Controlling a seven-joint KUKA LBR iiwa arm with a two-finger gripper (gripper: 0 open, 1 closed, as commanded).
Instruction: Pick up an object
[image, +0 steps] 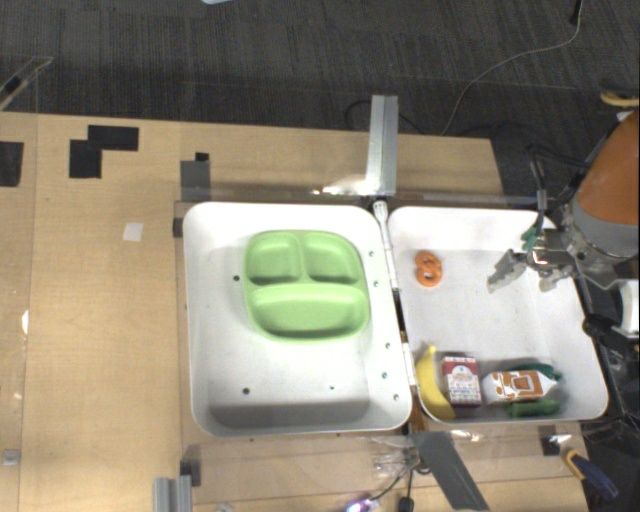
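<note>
In the right bin (470, 325) an orange pretzel-shaped toy (429, 268) lies near the far left corner. Along the near edge sit a yellow banana (430, 383), a small dark red carton (459, 380), an orange and white carton (517, 384) and a green item (530, 407) under it. My gripper (525, 269) hangs over the bin's right side, with its fingers spread and nothing between them. It is well to the right of the pretzel and above the cartons.
The left bin (215, 330) holds a green divided tray (304, 283). A metal post (383, 145) stands behind the wall between the bins. Black markers lie on the wooden bench (100, 300) at far left. Cables run at the right edge.
</note>
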